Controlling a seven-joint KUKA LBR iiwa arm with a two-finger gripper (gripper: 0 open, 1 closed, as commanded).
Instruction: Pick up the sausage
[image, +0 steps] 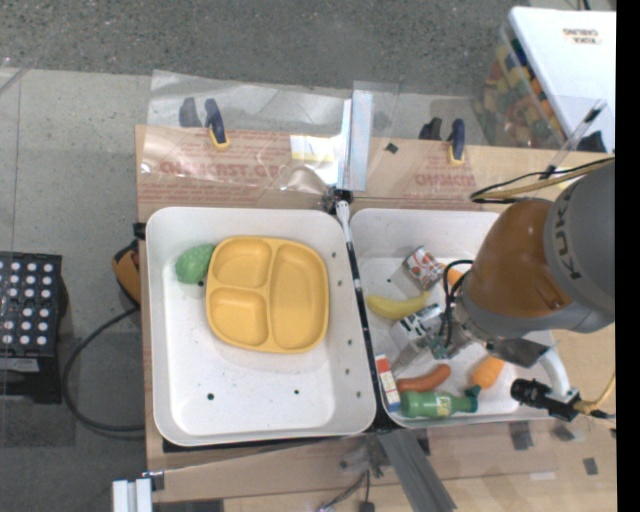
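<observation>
The arm (545, 265) reached over the right bin (395, 225), its gripper (432, 338) low among the items; whether it was clenched or released could not be told. The sausage (424, 379) lay just near of it, free, beside a green bottle (437, 404). A banana (398, 305) lay farther back. A yellow tray (268, 293) sat in the left bin (180, 390).

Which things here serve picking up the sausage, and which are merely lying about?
Job in hand:
sausage
end effector

Lying about:
banana
green bottle
yellow plate
green object
small can
</observation>
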